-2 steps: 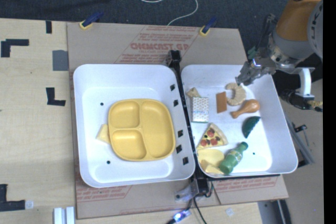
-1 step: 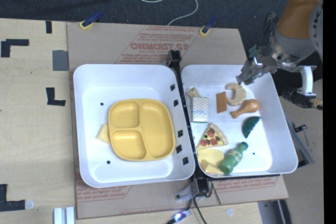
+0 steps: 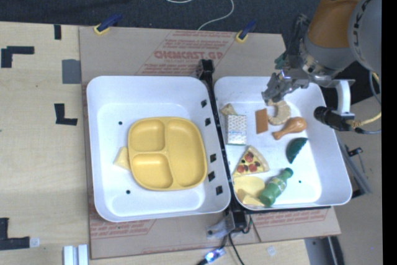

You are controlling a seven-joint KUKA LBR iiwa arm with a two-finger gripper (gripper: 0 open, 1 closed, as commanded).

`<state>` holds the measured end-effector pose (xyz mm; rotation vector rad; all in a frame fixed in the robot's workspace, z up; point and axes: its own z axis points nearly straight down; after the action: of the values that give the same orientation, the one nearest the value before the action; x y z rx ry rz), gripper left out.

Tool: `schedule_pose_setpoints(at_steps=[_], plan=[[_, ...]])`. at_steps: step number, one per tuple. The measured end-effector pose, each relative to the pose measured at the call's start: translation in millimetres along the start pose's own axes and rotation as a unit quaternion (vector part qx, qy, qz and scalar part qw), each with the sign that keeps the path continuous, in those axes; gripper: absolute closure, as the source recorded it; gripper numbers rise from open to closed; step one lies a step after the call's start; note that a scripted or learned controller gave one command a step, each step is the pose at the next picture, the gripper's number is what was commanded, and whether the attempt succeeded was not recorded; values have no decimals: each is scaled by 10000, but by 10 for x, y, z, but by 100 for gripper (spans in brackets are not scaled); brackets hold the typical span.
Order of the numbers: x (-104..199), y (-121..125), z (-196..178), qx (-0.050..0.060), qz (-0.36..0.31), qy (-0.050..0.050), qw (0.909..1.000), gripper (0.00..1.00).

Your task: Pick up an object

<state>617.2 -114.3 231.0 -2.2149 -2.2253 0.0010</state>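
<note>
Reaching in from the upper right of the frame, the arm [image 3: 338, 15] had its pincer [image 3: 275, 91] low over the upper part of the right bin [image 3: 322, 186]. Pincer state: could not tell; the tip was small, dark and seen from above, so nothing could be said of any hold

Nearest candidate for the pick: a pale round piece [image 3: 281, 112] lying just below the pincer tip, touching or very near it. Beside it, to the left, a brown rectangular slice [image 3: 262, 120]; to the right and slightly lower, a tan drumstick [image 3: 290, 128]. These three sat crowded together in the upper middle of the right bin

Elsewhere in that bin: a silvery patterned block [image 3: 237, 130] near the divider, a pizza wedge [image 3: 251, 161], a dark green leaf-shaped piece [image 3: 296, 148], a green bottle [image 3: 275, 187] and a yellow flat piece [image 3: 246, 185] toward the lower left corner. Left bin [image 3: 102, 133] carried a yellow divided plate [image 3: 167, 153]

Judged step: approach or descent onto the cluster, grasp not confirmed. Next move would call for settling squarely on one item, likely the pale round piece, closing firmly, then lifting straight up. Risk judged: neighbours so close that the pincer might nudge them or pinch two at once
</note>
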Motion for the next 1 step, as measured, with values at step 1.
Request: schedule_pose_setpoints(at_steps=[1], plan=[[524, 1, 130, 4, -2, -3, 10000, 100]])
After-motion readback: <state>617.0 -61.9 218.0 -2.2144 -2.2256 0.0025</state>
